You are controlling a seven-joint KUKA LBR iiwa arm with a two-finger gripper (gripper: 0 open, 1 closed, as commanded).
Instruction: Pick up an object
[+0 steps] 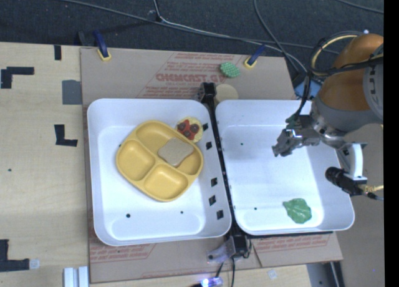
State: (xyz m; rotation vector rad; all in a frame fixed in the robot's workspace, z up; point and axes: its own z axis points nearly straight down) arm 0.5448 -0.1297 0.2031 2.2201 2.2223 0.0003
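The crumpled green leafy object (297, 209) is lying at the right bin's (262, 223) near edge while the dark two-finger gripper (282, 145) is hovering farther back, and I cannot tell its state, so a descent here is risking bare floor.

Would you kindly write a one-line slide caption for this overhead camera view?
Arm's pincer hovers in the right bin above a green lump; the left bin holds a yellow divided plate.
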